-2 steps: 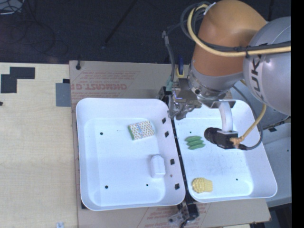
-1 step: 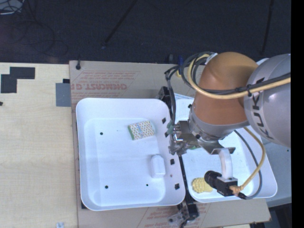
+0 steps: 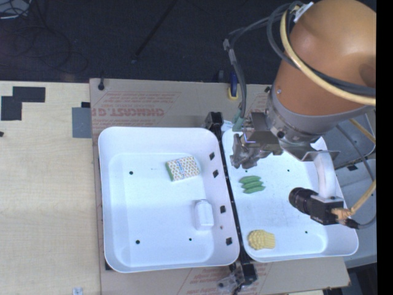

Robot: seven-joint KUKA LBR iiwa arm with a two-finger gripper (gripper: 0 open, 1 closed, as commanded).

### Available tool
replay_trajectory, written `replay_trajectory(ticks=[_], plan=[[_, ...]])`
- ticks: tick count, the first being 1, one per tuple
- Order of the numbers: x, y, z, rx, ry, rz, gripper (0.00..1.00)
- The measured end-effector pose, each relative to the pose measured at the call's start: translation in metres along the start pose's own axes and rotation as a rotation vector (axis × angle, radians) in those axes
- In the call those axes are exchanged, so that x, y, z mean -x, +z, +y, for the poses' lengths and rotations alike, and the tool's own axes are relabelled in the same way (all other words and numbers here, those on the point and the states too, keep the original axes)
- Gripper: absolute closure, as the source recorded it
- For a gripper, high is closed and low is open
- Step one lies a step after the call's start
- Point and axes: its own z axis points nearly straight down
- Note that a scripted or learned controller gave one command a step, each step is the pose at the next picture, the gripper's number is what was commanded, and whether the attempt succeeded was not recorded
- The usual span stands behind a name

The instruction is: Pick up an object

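Observation:
My gripper [image 3: 243,160] hangs over the right bin [image 3: 288,244], near its far left corner, just above a green pea pod [image 3: 252,184] that lies on the bin floor. A yellow corn piece [image 3: 261,239] rests near the right bin's front left. In the left bin [image 3: 116,226] lie a patterned sponge-like block [image 3: 183,168] and a small white cup-like object [image 3: 203,214]. Nothing shows between the gripper's fingers.
A black cylindrical part [image 3: 313,204] with a cable sits over the right bin's right side. The big orange and grey arm covers the bin's far right. Black clips [image 3: 225,209] line the divider between the bins.

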Motion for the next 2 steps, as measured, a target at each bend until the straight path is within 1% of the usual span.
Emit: replay_trajectory(ticks=[1,2], plan=[[-0.045,-0.116,0.007,-0.002,-0.002,0.0,1.0],[0.019,-0.016,-0.002,-0.025,0.009,-0.008,1.0]])
